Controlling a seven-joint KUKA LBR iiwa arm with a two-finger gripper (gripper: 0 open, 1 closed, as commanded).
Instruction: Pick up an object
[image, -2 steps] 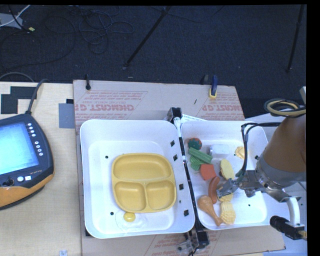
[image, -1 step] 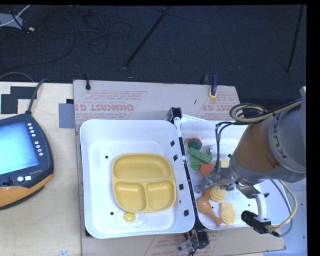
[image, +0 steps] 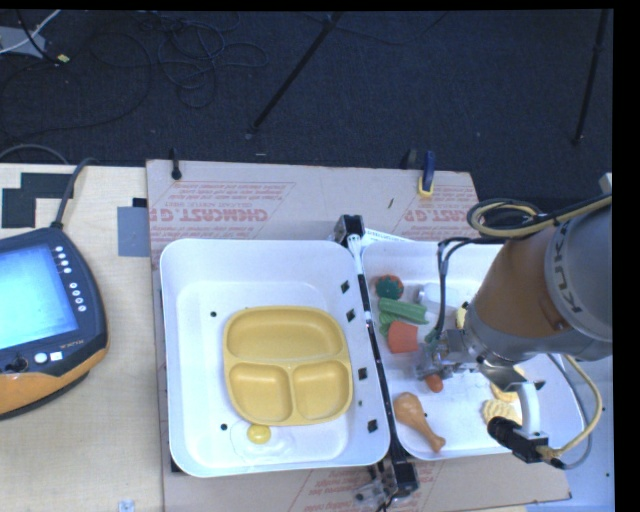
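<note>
The right bin (image: 470, 440) holds several toy foods. An orange-and-green piece (image: 389, 288) lies at the back, a long green piece (image: 402, 312) lies in front of it, and a red block (image: 402, 338) sits below that. A tan drumstick (image: 419, 421) lies near the front edge. A yellow piece (image: 500, 411) rests at the right. My gripper (image: 438, 368) hangs low over the middle of this bin, just right of the red block. A small red-orange thing (image: 434, 382) shows right at its tip. The arm's body covers the fingers.
The left bin (image: 190, 300) carries a yellow three-compartment tray (image: 287, 362), with a small yellow ball (image: 259, 434) on the bin floor by the tray's front left corner. A black divider (image: 362, 330) runs between the bins. A teach pendant (image: 45, 310) lies at the far left.
</note>
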